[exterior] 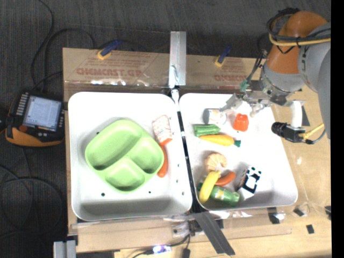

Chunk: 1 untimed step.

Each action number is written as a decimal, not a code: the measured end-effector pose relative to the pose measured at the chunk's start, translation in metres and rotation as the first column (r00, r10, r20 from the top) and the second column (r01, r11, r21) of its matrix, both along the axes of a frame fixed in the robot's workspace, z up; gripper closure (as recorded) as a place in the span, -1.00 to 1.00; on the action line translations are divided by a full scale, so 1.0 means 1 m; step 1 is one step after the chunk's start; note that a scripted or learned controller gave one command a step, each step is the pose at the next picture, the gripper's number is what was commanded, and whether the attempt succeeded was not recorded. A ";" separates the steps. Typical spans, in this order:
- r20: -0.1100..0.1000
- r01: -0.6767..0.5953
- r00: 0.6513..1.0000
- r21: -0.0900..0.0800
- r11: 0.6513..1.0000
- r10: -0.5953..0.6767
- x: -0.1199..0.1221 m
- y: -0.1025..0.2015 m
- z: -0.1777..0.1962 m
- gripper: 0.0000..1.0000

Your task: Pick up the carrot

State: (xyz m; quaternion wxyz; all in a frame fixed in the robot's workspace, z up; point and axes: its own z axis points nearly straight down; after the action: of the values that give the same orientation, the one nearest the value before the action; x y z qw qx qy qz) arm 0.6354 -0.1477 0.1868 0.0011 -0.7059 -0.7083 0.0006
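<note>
Hovering low over the far end of the right bin [281,149], the hand [242,107] showing both fingers spread apart, gripping nothing. Hanging just above a small orange-red toy [241,122], beside a grey can [214,115]; sitting near a green vegetable [206,129] and a yellow one [217,140]. Lying well apart from all that, across the divider in the left bin [80,198]: what is looking most like the carrot [162,165], a slim orange piece running along the right edge of the green divided plate [123,152], its far end tucking under a small packet [160,127]. Judging by this, sitting at the approach step, with no grasp begun. Calling next for lifting clear of the right bin, crossing leftward over the divider, turning the fingers across the carrot's narrow width, then descending between plate and bin wall, where room is looking tight.
</note>
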 end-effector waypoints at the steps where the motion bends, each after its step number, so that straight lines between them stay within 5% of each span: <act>1: 0.011 -0.141 0.990 -0.004 0.990 0.141 -0.055 0.006 -0.098 -1.00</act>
State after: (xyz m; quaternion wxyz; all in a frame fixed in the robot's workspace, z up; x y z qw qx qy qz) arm 0.5800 -0.1419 0.0889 -0.0038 -0.6540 -0.7565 -0.0021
